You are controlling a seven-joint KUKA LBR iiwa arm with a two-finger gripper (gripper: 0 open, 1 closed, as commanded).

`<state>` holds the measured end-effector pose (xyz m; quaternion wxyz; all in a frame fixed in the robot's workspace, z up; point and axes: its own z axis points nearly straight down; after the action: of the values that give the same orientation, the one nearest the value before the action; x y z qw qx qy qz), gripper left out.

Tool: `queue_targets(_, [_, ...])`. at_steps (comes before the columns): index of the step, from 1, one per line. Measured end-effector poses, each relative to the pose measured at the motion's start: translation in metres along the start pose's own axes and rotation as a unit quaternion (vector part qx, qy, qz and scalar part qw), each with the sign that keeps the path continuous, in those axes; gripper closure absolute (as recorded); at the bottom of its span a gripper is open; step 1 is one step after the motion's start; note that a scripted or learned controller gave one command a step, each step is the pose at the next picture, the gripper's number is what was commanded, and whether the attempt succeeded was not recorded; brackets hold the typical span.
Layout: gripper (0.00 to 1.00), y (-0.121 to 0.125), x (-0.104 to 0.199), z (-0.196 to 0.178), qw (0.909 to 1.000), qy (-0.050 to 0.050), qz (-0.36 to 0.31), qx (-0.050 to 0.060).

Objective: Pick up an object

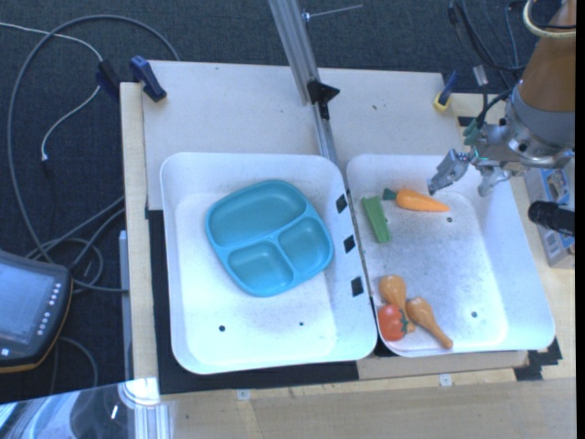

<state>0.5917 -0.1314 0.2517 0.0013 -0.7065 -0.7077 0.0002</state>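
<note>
Orange band above grey wrist, metallic silver hand (468,174), dark cables alongside

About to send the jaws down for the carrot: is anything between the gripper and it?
Nothing visible. The gripper sits just right of the carrot in the right bin. The green block lies on the carrot's far side, to its left.

No legible text, label, brand, number or sign is appearing anywhere in this camera view. The dark device (27,309) lying at the left edge is showing a screen and a column of small buttons, but any markings on it are too small and blurred to read.
</note>
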Motion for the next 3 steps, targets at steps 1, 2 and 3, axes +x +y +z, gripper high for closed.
queue_targets(1, [0.0,0.0,0.0,0.0,1.0,0.0,0.0,0.0])
queue_targets(2, [0.0,0.001,0.006,0.044,1.0,0.0,0.001,0.002])
queue_targets(3, [0.0,0.0,0.012,0.088,1.0,0.0,0.001,0.003])
